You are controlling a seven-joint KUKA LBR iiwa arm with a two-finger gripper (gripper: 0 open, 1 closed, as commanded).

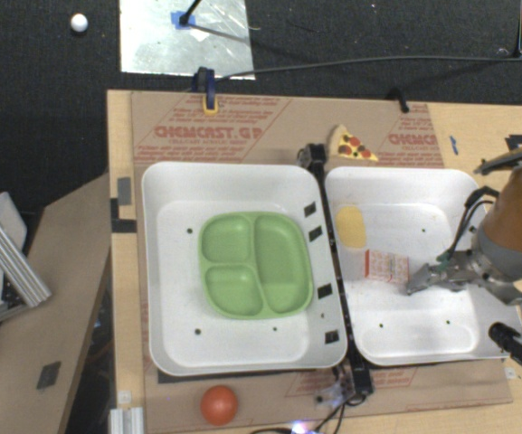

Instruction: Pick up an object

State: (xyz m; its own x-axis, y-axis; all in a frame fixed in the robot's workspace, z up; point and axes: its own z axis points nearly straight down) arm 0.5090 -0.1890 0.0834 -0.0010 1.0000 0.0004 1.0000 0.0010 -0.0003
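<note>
In the right bin (423,342) a yellow oblong object (351,227) lies near the left wall. Just below it and to its right, a small red-and-white packet (387,266) lies flat on the floor. My gripper (421,282) reaches in from the right and sits low over the bin floor, its tip right beside the packet's right edge. The grey arm with its orange band (518,220) rises behind it at the right edge of the view. Nothing is seen held in the gripper.
The left bin (166,242) holds a green divided plate (255,265). A toy pizza slice (353,145) lies on the cardboard behind the bins, and an orange ball (219,404) in front of them. Black clips (319,233) line the rim between the bins.
</note>
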